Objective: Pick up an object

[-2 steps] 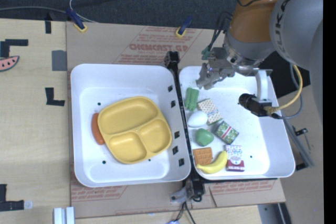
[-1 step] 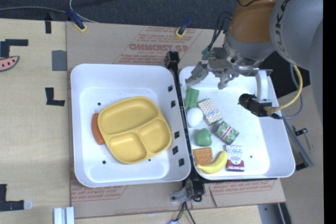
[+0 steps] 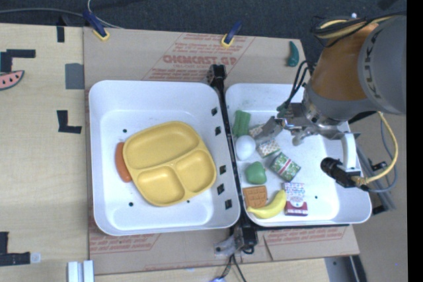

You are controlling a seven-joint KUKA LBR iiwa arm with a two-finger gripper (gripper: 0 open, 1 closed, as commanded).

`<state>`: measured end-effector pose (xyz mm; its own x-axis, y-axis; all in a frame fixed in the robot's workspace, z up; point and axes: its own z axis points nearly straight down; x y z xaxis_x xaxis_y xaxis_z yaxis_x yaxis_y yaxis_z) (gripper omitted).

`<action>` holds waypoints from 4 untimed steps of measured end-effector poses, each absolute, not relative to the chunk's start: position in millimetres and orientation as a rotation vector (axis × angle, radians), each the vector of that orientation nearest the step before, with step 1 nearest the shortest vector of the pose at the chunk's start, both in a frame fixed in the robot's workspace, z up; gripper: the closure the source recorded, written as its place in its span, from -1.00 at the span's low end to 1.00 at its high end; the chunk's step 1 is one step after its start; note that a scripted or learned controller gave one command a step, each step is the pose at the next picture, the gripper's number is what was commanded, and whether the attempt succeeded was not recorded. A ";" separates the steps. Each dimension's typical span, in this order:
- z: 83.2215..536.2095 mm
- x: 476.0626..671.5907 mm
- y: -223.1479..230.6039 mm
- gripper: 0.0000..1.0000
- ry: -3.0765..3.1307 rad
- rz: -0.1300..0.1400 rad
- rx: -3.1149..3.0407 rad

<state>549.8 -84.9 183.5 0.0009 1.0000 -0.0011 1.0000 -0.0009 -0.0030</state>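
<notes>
I am hovering the jaws (image 3: 281,131), spread wide, in the right bin (image 3: 344,208); aiming squarely for the patterned packet (image 3: 267,145) at 7 o'clock

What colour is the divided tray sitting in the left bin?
Yellow. The divided tray shows clearly in the overhead camera view.

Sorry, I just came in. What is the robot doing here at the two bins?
A grey and orange arm reaches from the right over the right bin, its gripper low among small items: a white egg, a green can, a banana. It seems to be trying a pick; nothing is visibly held. The left bin holds a yellow divided tray.
</notes>
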 end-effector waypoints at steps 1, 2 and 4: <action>88.2 570.9 -93.7 -1.00 -2.223 0.000 -2.220; 97.5 570.8 -93.7 1.00 -2.222 0.000 -2.220; 106.6 570.7 -92.9 1.00 -2.222 0.001 -2.218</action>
<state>570.7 -92.9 106.6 -0.0019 1.0000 0.0014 1.0000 0.0019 -0.0019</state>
